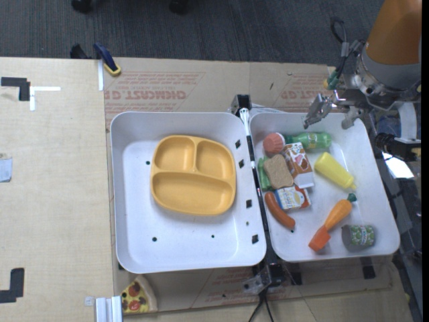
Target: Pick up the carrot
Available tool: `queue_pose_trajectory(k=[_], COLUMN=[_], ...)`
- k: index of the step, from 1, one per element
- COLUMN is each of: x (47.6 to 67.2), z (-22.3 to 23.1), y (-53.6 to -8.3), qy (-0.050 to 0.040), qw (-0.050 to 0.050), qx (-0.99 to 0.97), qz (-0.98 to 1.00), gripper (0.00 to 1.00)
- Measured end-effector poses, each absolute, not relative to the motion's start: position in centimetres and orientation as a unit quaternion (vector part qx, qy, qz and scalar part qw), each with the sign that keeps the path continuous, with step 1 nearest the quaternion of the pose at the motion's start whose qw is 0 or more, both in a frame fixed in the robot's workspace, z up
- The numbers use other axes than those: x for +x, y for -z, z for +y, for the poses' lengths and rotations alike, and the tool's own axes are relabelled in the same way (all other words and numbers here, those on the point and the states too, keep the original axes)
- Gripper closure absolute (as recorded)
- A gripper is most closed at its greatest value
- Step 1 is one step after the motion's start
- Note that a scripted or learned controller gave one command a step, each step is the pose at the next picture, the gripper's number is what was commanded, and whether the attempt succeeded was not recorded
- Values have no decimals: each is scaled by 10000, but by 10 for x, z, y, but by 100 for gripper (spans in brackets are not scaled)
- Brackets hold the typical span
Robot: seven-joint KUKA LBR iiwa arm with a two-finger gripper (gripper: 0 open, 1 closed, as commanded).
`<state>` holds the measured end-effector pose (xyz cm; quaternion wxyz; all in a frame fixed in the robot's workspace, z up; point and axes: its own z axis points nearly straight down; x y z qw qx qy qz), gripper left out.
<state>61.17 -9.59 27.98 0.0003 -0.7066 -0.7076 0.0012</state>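
The carrot [330, 224] is orange with a small green top and lies slanted near the front of the right bin [382, 200]. Its thick end points to the front left. My gripper [332, 117] hangs over the far edge of that bin, just behind a green bottle [309, 139]. Its two fingers are spread apart with nothing between them. The carrot lies well to the front of the gripper, on the other side of a yellow bottle [334, 170].
Around the carrot lie a grey-green pouch [358, 235], a sausage [280, 210], two small cartons [297, 161], a bread slice [277, 172] and a red fruit [273, 143]. The left bin [134, 233] holds a yellow divided plate [194, 174]. A toy pizza slice [136, 297] lies outside.
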Motion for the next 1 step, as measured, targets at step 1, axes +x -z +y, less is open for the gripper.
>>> queue_pose_trajectory(k=[1], x=[575], z=[-160], y=[-135], qy=[-12], qw=[8], qx=[-7116], qz=[-7026], gripper=[0])
